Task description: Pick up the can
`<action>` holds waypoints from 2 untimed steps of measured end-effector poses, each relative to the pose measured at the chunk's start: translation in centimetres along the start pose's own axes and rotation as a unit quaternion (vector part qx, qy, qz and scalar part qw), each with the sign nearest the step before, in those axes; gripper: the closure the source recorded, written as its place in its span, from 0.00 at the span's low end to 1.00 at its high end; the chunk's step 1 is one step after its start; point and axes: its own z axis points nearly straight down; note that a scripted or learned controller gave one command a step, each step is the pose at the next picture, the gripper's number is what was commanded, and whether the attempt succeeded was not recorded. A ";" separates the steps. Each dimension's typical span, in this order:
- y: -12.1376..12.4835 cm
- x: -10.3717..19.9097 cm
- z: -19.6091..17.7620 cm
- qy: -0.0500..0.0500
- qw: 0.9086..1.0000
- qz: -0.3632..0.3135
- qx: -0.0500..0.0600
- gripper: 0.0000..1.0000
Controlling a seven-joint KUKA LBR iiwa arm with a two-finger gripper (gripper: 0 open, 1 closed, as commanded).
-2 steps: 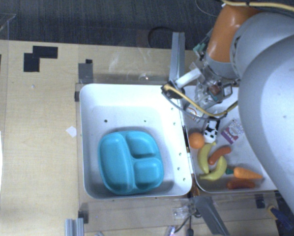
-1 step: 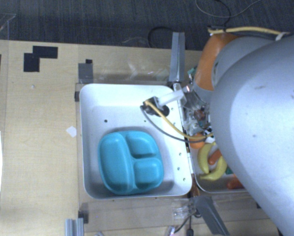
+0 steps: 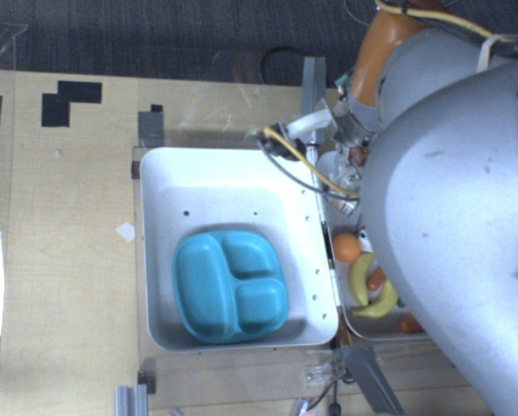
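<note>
My gripper (image 3: 347, 161) hangs low over the far left corner of the right bin (image 3: 350, 323), just past the wall that the two bins share. Yellow and black cables loop out from the wrist over that wall. The grey arm (image 3: 450, 198) with its orange band (image 3: 389, 33) covers most of the right bin. A small reddish-brown patch at the gripper may be part of the can, but I cannot tell.
A blue divided plate (image 3: 231, 284) lies in the near half of the left bin (image 3: 216, 180). An orange (image 3: 346, 247), a banana (image 3: 367, 291) and small red pieces (image 3: 376, 277) show along the right bin's left side.
</note>
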 end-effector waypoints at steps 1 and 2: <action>-2.5 -6.2 0.2 -0.001 1.000 0.002 0.000 1.00; -1.3 -2.3 -4.1 -0.002 0.986 -0.164 0.000 1.00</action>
